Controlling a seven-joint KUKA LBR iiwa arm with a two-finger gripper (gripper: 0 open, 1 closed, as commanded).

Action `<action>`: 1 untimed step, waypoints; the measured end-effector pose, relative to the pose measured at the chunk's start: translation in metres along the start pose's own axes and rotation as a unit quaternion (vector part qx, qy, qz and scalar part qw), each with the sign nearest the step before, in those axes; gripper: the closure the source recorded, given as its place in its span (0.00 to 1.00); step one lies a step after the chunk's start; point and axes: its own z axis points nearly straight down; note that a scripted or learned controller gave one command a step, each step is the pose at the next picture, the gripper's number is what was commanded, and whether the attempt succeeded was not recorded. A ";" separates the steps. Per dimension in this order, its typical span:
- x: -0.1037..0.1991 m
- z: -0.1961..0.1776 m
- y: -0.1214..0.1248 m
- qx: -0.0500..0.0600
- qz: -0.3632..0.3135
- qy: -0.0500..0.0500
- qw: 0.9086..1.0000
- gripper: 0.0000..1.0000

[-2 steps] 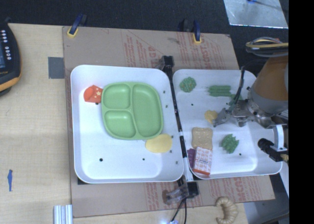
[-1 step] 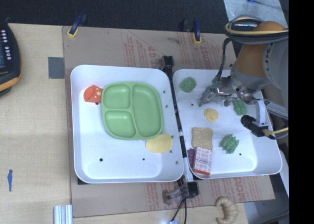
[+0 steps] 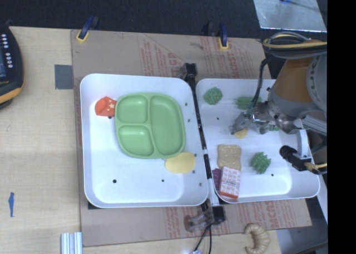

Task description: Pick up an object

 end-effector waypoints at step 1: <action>0.033 0.000 -0.082 0.002 0.001 0.001 1.000 0.00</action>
